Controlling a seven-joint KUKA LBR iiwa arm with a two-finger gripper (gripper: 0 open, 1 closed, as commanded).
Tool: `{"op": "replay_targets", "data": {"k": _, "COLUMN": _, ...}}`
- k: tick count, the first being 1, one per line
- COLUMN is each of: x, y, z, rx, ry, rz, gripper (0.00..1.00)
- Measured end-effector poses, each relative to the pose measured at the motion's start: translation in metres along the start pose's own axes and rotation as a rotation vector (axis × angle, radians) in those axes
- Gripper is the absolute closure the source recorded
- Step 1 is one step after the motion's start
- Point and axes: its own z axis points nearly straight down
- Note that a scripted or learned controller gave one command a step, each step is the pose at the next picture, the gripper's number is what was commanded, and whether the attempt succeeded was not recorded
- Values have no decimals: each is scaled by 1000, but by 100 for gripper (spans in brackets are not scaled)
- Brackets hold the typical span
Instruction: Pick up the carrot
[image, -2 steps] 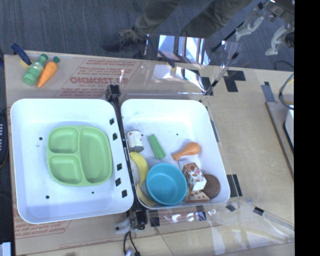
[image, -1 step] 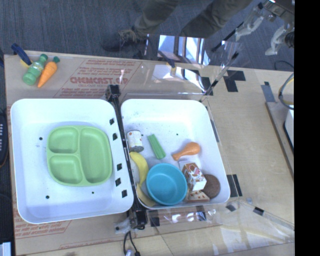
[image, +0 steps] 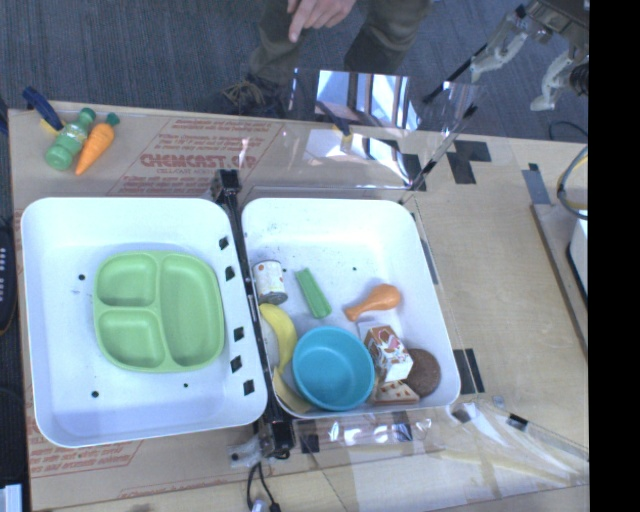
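An orange carrot (image: 94, 146) with a green top lies on the bench beyond the left bin's far left corner, touching a green bottle (image: 69, 140). An orange, drumstick-shaped item (image: 375, 299) lies in the right bin (image: 420, 245), right of centre. My gripper (image: 524, 66) hangs at the top right corner of the view, beyond the right bin's far corner and well away from both orange items. It is pale, small and partly cut off by the frame edge.
The right bin also holds a blue bowl (image: 333, 368), a banana (image: 281, 330), a small can (image: 269, 281), a green stick (image: 313, 293), a printed box (image: 388, 352) and a brown disc (image: 425, 370). A green divided plate (image: 160, 310) sits in the left bin (image: 50, 300). A person stands beyond the bench.
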Motion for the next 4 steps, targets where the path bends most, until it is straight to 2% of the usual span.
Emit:
{"op": "replay_targets", "data": {"k": 1, "x": 0, "y": 0, "z": 0, "rx": 0, "ry": 0, "rz": 0, "gripper": 0}}
{"op": "replay_targets", "data": {"k": 2, "x": 2, "y": -30, "z": 93, "rx": 8, "ry": -4, "rz": 186, "gripper": 0}}
{"op": "replay_targets", "data": {"k": 3, "x": 6, "y": -13, "z": -16, "rx": 0, "ry": -2, "rz": 417, "gripper": 0}}
{"op": "replay_targets", "data": {"k": 4, "x": -16, "y": -40, "z": 30, "rx": 6, "ry": 0, "rz": 360, "gripper": 0}}
